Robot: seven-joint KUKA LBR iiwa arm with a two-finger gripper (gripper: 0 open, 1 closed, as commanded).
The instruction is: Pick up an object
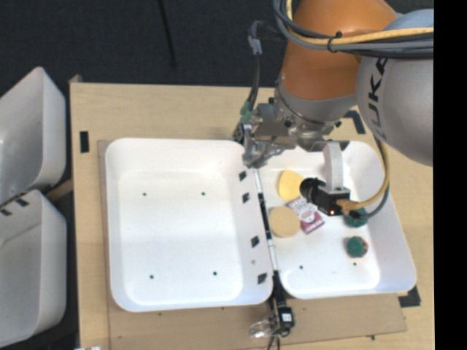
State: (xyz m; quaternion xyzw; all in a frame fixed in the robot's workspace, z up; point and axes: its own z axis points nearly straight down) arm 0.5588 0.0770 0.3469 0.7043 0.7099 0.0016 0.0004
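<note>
The tool [255, 153] hangs low at the back, right over the seam where the left bin [175, 217] and the right bin [328, 272] meet. From this angle one cannot tell whether it is wide or narrow, and nothing shows in its grasp. The pickings all lie in the right bin: a yellow disc [289, 184] near the seam, a tan disc [284, 222] just in front of it, a pink packet [307, 215] against or all but against the tan disc's right edge, and a green knob [356, 247] apart toward the front right. Here is the worry: the tool sits above the two rims rather than above any of these, so a straight drop would likely land on plastic and close on nothing, or nudge a bin across the surface [95, 108]. The yellow disc looks flat and thin, the sort that slips out of a pinch. The tan disc and packet lie so close that a grab at one could drag the other. The green knob, standing alone, looks the safer bet. As for writing, the grey arm [408, 86] carries large dark letters, a U and a K readable before the view cuts them; the packet's print is too small to read.
</note>
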